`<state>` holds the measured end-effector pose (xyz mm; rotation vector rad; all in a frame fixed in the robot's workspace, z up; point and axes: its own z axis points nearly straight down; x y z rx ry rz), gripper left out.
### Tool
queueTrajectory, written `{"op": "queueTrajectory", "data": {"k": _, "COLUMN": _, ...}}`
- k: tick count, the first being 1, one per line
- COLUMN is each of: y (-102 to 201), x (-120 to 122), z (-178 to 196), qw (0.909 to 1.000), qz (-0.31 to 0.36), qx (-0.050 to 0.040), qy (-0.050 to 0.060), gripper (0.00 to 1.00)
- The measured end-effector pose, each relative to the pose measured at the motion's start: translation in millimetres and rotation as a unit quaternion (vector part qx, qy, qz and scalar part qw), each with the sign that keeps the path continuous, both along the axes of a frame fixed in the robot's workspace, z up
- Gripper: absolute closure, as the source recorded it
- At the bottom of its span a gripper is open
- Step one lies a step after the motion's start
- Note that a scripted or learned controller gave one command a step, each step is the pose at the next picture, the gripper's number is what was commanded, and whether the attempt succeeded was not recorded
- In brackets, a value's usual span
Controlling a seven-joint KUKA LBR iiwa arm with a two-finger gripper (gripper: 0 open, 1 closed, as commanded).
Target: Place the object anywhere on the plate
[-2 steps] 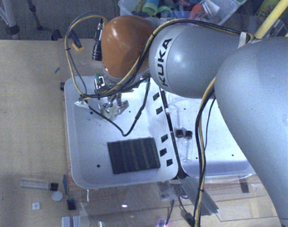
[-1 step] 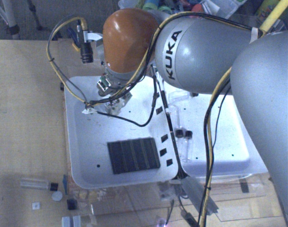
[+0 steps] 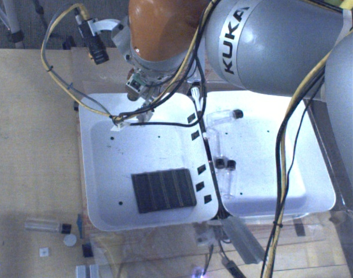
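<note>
At the bottom left of the frame, small loose parts (image 3: 63, 230) lie on the wooden bench (image 3: 32, 155), outside the bins. Just above them, in the lower middle of the frame, the dark ribbed plate (image 3: 164, 190) lies flat on the floor of the left bin (image 3: 101, 155). To the right, the right bin (image 3: 280, 172) holds some clear tubes with black caps (image 3: 224, 164) near the divider; one of them is probably the object, but I cannot tell which.

Higher up, the gripper (image 3: 143, 88) hangs under the orange band, over the back edge of the left bin. I cannot tell its state, and nothing is visible in it.

The risk, I think: the tubes are transparent and round, so a grasp can slip, or a tube can roll off the plate.
</note>
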<state>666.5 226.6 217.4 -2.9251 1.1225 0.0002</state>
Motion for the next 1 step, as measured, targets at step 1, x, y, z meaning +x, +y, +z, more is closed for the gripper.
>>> {"op": "queueTrajectory", "data": {"k": 1, "y": 0.1, "x": 0.0, "z": 63.8, "qw": 1.0000, "qz": 0.004, "qx": -0.0003, "qy": 0.000, "gripper": 1.00}}
